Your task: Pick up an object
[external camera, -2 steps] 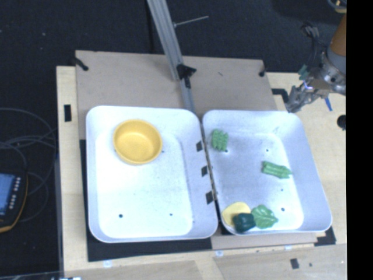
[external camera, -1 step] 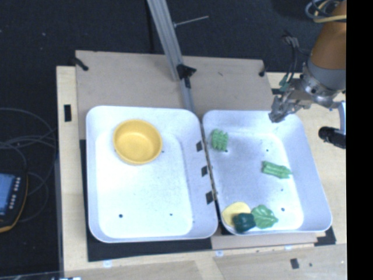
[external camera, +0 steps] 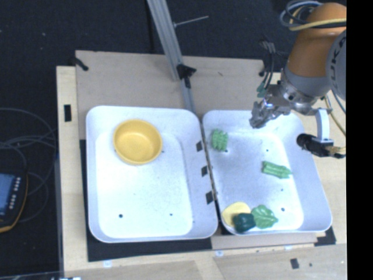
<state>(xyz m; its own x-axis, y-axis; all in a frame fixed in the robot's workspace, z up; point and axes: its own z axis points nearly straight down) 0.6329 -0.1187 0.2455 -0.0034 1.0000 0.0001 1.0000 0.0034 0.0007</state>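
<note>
The desk (external camera: 140, 69) spreads under everything, a tan board with two shallow white bins set side by side on it. The left bin (external camera: 145, 203) carries a yellow bowl (external camera: 137, 141), sitting upright in its upper left part, well apart from anything else. The right bin (external camera: 245, 156) holds the small things I could take. My arm (external camera: 315, 45) comes in from the right, grey with its orange band, and bends down over the upper right corner of the right bin. My gripper (external camera: 259, 118) hangs there above the bin's bare upper floor, and from this angle I cannot tell whether it is spread or pressed together; nothing shows between it.

A green knobbly piece (external camera: 219, 139) lies near the bin's left wall, just beside the divider between the bins. A long green piece (external camera: 275, 170) lies flat toward the right side, below my gripper and apart from it. At the bottom edge three things crowd together: a pale yellow object (external camera: 234, 209), a dark green block (external camera: 244, 221) touching it, and a light green leafy piece (external camera: 264, 216) just beside the block.
</note>
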